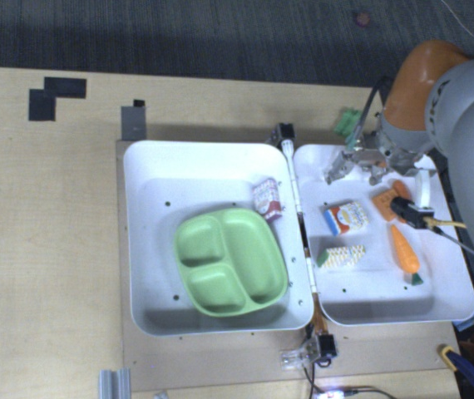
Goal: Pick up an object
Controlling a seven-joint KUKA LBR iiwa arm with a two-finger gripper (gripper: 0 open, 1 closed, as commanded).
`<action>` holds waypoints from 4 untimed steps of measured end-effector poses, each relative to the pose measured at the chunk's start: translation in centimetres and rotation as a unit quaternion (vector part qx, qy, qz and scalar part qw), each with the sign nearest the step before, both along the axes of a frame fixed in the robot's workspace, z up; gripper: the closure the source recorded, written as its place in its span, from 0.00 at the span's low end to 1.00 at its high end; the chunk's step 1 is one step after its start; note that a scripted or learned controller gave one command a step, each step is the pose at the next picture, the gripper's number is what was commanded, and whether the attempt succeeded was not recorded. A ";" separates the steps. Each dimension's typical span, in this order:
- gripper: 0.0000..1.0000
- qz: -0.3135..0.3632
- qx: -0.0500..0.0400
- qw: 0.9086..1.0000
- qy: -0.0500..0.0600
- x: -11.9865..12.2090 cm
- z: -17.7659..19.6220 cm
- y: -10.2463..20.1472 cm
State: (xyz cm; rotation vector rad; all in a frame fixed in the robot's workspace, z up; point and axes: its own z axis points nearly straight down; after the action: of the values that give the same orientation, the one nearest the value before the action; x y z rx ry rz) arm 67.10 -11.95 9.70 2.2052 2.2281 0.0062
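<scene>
End effector hangs upper right w/ fingers apart, holding nothing. Small box lies just below it in right bin. Could slip bc it's flat, or bump the carrot.

One fixed overhead camera, slanted down over both white bins from mid-distance.

Arm cut off by right edge.

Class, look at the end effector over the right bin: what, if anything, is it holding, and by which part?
Nothing. The end effector hangs open over the right bin, its fingers apart with no object between them; the small box lies below, untouched.
</scene>
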 end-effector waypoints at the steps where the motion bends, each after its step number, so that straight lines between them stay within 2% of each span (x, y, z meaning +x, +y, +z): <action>1: 0.00 -0.002 0.001 1.000 0.002 -0.1 -1.2 2.0; 2: 1.00 0.000 0.000 1.000 0.000 0.0 0.0 2.0; 3: 0.00 0.000 0.000 1.000 0.000 0.0 0.0 2.0; 4: 1.00 0.001 0.000 1.000 -0.003 0.2 1.2 2.1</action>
State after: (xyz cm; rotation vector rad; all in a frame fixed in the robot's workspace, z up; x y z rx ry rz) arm 67.25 -9.89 10.89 2.2006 2.2271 0.0119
